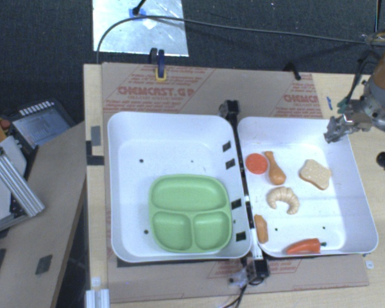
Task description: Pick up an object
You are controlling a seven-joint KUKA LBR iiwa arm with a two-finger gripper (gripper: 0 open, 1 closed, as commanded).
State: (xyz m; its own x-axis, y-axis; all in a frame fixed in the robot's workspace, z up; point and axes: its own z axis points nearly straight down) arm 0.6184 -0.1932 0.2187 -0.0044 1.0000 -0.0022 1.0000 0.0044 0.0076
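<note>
Dark carpet floor (38,37) (speckled), tan bench (51,191), metal sheet (141,18).

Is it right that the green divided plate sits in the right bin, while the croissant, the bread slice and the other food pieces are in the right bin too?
Not quite. The camera view shows the green divided plate in the left bin, not the right one. The croissant, the bread slice and the other food pieces are indeed in the right bin.

smooth plastic, matt board
you see glossy white plastic bins (173,130), a matt green plastic tray (190,212), a wood-look surface (51,191).
</note>
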